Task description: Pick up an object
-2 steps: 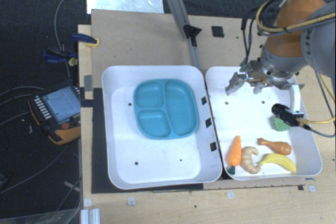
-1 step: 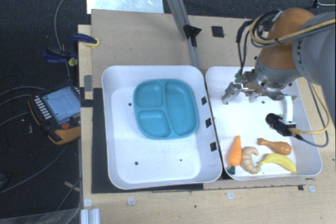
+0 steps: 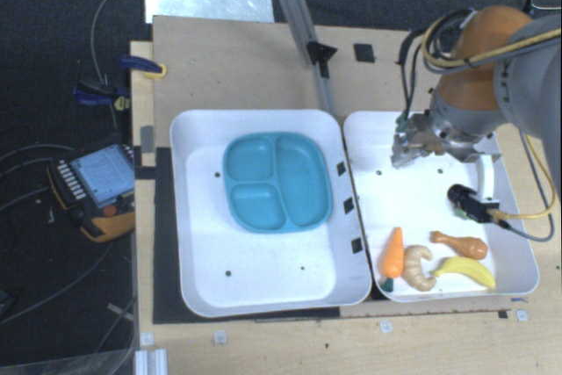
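In the right bin (image 3: 373,198), along its near edge, lie an orange carrot (image 3: 392,254), a tan shrimp-shaped piece (image 3: 418,267), a yellow banana (image 3: 466,272) and a brown chicken drumstick (image 3: 459,243). My gripper (image 3: 406,147) hangs over the far left part of that bin, well away from these toys, with bare white floor beneath it. Nothing shows between its fingers.
The left bin (image 3: 202,277) holds a blue divided plate (image 3: 277,182). A metal pole (image 3: 294,4) slants over the bench behind the bins. Cables, clamps and a handheld device (image 3: 95,189) lie on the floor to the left.
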`<state>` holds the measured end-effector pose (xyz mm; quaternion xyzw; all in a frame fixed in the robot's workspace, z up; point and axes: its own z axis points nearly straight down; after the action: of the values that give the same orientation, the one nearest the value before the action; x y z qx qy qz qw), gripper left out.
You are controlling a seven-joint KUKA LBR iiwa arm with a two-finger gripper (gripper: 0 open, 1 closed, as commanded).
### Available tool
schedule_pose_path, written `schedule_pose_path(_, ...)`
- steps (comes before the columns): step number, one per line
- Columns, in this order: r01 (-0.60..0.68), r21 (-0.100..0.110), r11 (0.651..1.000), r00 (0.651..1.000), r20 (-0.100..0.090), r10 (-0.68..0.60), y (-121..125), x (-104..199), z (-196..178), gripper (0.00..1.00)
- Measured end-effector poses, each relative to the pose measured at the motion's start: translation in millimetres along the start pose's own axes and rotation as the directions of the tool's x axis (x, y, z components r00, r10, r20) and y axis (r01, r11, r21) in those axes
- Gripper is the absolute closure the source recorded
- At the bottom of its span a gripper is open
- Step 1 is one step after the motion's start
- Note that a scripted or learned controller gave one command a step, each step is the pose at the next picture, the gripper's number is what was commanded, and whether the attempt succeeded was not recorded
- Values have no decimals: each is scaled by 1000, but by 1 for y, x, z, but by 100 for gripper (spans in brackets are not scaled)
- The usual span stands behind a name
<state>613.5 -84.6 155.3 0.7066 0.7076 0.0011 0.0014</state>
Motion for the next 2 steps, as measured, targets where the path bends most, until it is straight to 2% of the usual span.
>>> schedule_pose_path(1,0,-4,1000,1000,1,0,7,-9,-56,100)
schedule_pose_path(2,3,-3,1000,1000,0,-3,9,-9,-96,100)
